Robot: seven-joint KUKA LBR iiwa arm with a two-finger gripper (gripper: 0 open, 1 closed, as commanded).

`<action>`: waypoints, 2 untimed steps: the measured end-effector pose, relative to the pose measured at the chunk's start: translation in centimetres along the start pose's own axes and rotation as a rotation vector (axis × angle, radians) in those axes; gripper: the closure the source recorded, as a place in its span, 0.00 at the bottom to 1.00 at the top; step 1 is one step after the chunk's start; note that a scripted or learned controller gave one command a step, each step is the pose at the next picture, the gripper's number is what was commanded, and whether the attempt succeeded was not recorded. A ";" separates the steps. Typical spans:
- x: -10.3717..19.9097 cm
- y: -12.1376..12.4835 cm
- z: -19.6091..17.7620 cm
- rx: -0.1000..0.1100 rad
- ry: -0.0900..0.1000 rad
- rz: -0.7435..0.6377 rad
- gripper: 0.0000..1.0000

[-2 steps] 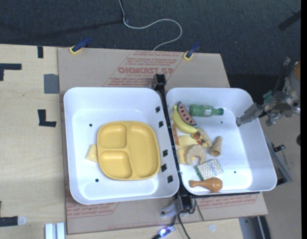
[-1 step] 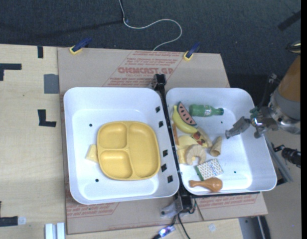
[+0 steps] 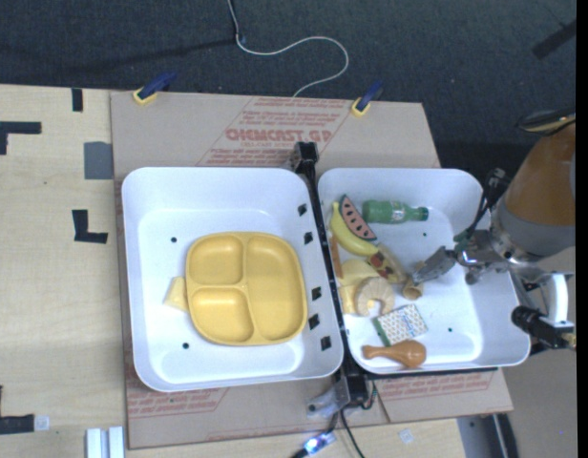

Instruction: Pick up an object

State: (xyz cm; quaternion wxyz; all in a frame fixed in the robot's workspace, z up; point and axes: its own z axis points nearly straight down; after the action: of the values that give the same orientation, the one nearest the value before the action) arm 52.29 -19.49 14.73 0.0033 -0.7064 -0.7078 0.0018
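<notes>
The hand hovers in the right bin, its grip unclear, banana at 10 o'clock.

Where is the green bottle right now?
The green bottle lies on its side near the far wall of the right bin, just beyond the watermelon slice.

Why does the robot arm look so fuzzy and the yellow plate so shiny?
In the camera view the arm looks soft and blurry at the right edge, while the yellow plate is sharp and brightly, evenly lit; the white bins glare a little, with faint shadows along their walls.
</notes>
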 end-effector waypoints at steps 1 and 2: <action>-0.5 0.4 4.7 -0.002 -0.001 0.000 0.00; -0.4 0.4 6.3 -0.005 -0.003 0.000 0.00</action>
State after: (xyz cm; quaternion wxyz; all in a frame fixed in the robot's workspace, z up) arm 52.69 -19.87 8.39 0.0003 -0.7063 -0.7079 0.0010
